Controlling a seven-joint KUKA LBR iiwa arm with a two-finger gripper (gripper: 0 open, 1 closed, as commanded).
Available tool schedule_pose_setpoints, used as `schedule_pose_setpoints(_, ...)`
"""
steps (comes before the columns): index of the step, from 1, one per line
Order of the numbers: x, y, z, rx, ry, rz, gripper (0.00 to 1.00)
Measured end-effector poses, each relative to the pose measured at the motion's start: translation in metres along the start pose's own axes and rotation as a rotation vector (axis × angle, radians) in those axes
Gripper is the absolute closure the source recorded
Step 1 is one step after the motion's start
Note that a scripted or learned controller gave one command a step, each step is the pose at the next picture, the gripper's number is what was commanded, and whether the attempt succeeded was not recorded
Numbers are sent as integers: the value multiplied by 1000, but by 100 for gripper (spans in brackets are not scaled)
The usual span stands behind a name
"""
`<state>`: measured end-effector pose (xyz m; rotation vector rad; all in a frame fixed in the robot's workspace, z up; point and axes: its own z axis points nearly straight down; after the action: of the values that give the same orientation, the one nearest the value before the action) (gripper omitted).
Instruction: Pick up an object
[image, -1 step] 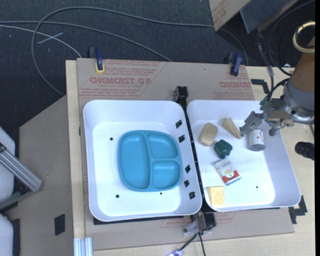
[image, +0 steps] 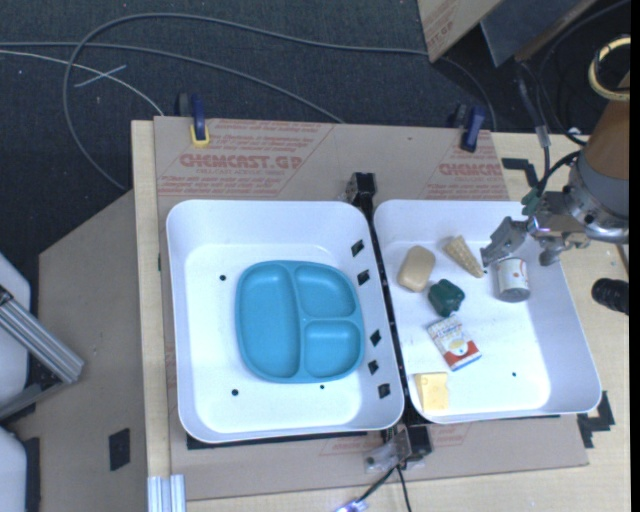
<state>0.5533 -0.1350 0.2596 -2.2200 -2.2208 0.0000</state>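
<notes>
A: Dark carpet with loose cables surrounds the worktop (image: 250, 150), a brown board clamped at its far edge. On it sit 2 white bins. Largest thing inside the left bin (image: 190, 300) is a blue divided plate (image: 298, 320).

B: And the right bin (image: 560, 350)?

A: That one holds the candidates, going down in size: a tan rounded lump (image: 416, 268), a red-and-white packet (image: 455, 342), a yellow block (image: 432, 390), a pale wedge (image: 462, 256), a dark green piece (image: 446, 295), and a small silver can (image: 512, 279).

B: Where's the arm?

A: Its end effector (image: 515, 250) hangs at the bin's far right, just above the can. Whether it's apart or together, I cannot tell.

B: So which step?

A: I'd judge the approach, nothing lifted. Next it needs to descend squarely over the can and close.
</notes>
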Motion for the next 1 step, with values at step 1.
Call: schedule_pose_setpoints(1,10,-1,58,7,2,0,0)
